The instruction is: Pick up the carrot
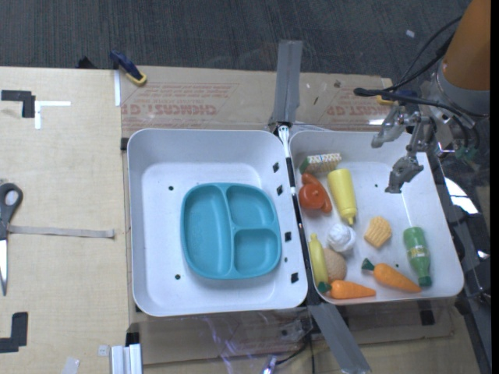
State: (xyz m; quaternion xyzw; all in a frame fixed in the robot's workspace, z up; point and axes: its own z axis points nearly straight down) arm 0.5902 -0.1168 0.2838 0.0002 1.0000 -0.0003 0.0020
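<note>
1. The worktop (62,209) is pale wood, with a strip of printed cardboard (203,100) along its far side.
2. The left bin (148,232) holds a teal divided tray (231,231), which sits flat near the middle.
3. The right bin (437,209) touches the left one along a shared edge and holds the toy food.
4. The arm (472,45) reaches in at the upper right, showing its orange band and trailing cables.
5. The claw (401,158) hangs over the far right part of the right bin, above bare white floor. Its fingers point down with nothing between them; how wide they stand I cannot tell.
6. A green bottle (417,255) lies near the right wall.
7. A yellow bottle (343,195) lies near the bin's left side, with a red-orange toy (313,195) just beside it.
8. One carrot (395,277) lies tilted near the front wall, well apart from the claw.
9. A second carrot (351,290) lies at the front edge, just left of the first.
10. A corn piece (378,231) sits between the yellow and green bottles.
11. Scissors (6,216) lie at the worktop's left edge.
</note>
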